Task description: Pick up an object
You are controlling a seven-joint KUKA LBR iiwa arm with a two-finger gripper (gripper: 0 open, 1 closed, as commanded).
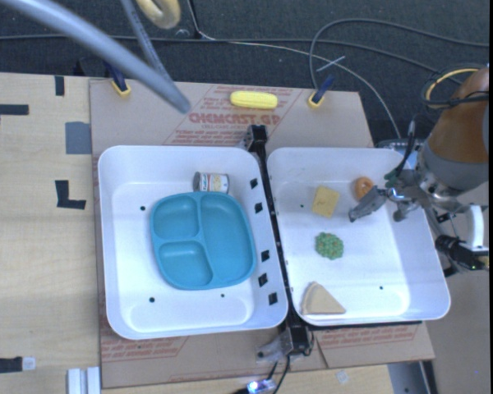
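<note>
Nearest to you, the tan wedge [320, 300] lies by the front wall of the right bin [419, 306], its tip pointing away from you. The gripper [370, 205] hovers over the same bin, and you see its fingers apart, holding nothing. The orange piece [363, 187] sits just behind them, the yellow block [326, 201] just beyond the fingertips, and the green lump [329, 245] in front, with free floor around it.
</note>
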